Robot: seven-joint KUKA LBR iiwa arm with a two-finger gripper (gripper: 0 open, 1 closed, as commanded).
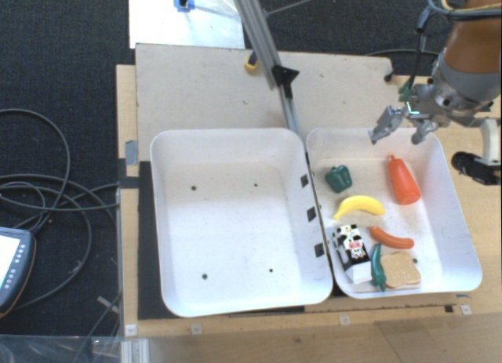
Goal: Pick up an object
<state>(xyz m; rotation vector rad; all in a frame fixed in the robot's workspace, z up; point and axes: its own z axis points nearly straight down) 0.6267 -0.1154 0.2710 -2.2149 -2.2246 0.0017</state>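
Lying nearest the camera, in the right bin, a slice of bread sits against the near wall with a thin green pepper just to its left, and a black-and-white carton touching the pepper on the other side, close to the wall the two bins share. A sausage lies just beyond the bread, angled across the floor, apart from the carton. Farther in, a banana curves above the carton, and a dark green bell pepper rests beyond it, near the shared wall. An orange bottle lies toward the bin's right side, cap end pointing to the far wall, well apart from the bell pepper. The left bin stands beside it, the two rims touching along the middle. Above the far rim of the right bin hangs the gripper — its two fingers are spread apart, one toward the left and one toward the right, with nothing between them. It sits beyond the bottle, not touching any of the objects. The arm rises behind it at the right edge — grey wrist, orange band above. A slanted metal pole crosses the bench beyond the bins.
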